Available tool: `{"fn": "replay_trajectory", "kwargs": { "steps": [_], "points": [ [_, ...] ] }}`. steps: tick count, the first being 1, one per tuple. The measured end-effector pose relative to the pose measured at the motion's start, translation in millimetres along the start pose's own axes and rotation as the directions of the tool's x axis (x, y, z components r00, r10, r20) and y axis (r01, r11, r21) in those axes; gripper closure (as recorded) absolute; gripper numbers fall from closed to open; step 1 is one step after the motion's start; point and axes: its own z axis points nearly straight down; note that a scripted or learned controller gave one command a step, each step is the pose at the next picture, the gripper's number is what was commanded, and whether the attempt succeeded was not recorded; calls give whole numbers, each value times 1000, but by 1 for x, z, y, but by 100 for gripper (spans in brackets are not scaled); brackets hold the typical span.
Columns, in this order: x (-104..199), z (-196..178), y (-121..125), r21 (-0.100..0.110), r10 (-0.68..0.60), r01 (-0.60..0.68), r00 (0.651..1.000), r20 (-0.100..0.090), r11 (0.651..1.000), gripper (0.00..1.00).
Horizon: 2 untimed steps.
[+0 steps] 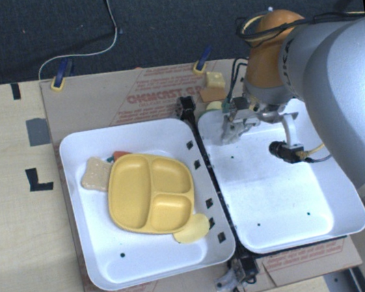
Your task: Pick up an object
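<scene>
— Things to pick up, and where?

— All in the left bin (104, 259). Yellow divided plate (150, 194) in the middle, three compartments facing up. Tan toast-like piece (94, 175) touching the plate's far-left edge. Pale yellow piece (193, 229) tucked against the plate's near-right rim, close to the bin's right wall. Sliver of a red item (121, 154) peeking out behind the plate, too hidden to identify.

— And the gripper?

— Gripper (234, 125) over in the right bin (283, 208), low at its far-left corner, well apart from the plate and its neighbours. Nothing seen in its grasp. Released or clenched: cannot tell, too small and blurred at that corner.

— Rest of the arm?

— Grey arm (340, 94) reaching in from the right, orange band (272, 57) above the wrist, bulk hanging over the right bin's far-right side.

— Around the bins?

— Row of black clamps (206, 172) along the seam between the two bins. Cardboard sheet (92, 101) underneath both, pinned at its far edge by two blue clips (60, 75). Small tan block (213, 87) on the cardboard just behind the right bin, near the gripper. Wooden bench (15, 225) to the left, black tape marks on it. White cable (106, 23) looping across the dark floor beyond.
</scene>
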Motion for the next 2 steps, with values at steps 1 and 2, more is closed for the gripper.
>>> {"fn": "replay_trajectory", "kwargs": {
  "steps": [1, 2],
  "points": [
    [0, 1, 0, 1, 0, 0, 1000, 0, 1000, 0],
    [-60, -60, 1, -6, 3, -3, 1000, 3, 1000, 0]
  ]
}}
